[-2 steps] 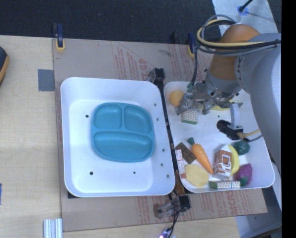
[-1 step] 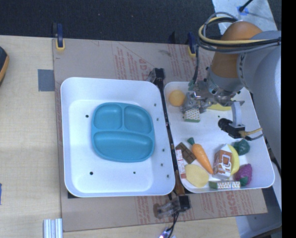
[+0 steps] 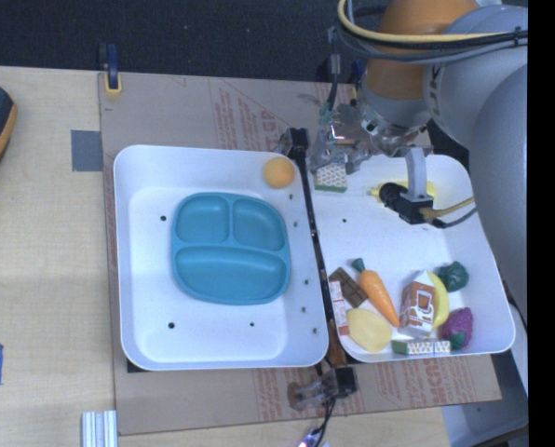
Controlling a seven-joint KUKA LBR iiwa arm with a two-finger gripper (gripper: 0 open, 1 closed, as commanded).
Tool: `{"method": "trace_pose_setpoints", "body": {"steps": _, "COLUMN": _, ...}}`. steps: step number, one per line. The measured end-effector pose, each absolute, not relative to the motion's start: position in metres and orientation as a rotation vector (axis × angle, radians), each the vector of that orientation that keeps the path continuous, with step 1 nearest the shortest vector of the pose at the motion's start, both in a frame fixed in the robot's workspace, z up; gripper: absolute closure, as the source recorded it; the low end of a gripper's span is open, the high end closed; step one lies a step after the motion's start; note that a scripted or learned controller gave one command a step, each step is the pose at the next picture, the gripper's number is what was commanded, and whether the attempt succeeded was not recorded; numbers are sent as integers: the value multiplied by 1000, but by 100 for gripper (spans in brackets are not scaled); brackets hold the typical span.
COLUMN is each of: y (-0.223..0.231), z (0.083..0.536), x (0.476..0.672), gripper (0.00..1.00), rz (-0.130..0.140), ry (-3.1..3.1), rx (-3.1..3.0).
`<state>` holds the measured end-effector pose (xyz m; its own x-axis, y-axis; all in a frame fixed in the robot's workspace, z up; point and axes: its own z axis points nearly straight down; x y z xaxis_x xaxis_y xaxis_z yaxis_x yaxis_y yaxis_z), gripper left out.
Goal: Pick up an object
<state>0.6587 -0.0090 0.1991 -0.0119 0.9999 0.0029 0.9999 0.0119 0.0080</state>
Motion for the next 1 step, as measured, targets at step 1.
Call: {"method": "trace_pose_setpoints", "body": {"steps": 1, "y": 37, "z": 204, "x": 598, "gripper": 100, "rz": -8, "ry": 2237, "rx": 2215}}
